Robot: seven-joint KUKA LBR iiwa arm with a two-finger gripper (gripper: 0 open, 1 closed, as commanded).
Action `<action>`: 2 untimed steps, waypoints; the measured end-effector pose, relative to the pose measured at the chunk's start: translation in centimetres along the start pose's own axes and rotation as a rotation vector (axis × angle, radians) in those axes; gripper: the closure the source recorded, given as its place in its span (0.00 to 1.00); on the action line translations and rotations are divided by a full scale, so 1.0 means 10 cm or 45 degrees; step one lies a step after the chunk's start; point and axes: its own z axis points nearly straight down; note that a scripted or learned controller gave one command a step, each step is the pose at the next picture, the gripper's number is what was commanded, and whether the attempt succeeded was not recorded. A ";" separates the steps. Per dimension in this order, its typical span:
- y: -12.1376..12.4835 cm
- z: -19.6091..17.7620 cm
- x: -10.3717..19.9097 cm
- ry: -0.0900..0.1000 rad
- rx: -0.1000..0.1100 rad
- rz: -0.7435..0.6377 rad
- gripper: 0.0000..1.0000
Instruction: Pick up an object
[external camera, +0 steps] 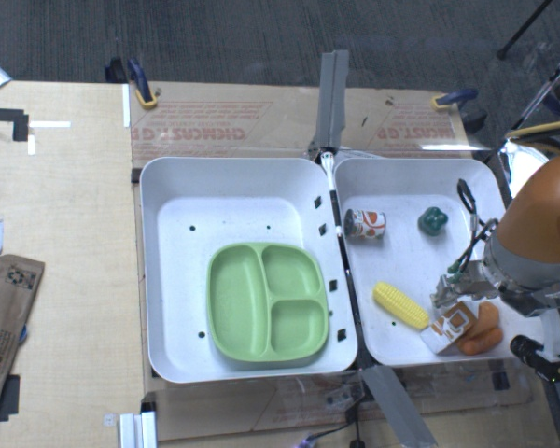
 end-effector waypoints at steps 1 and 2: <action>0.00 0.00 0.00 0.000 0.000 0.001 0.00; -0.01 -0.20 0.05 -0.001 0.002 0.324 0.00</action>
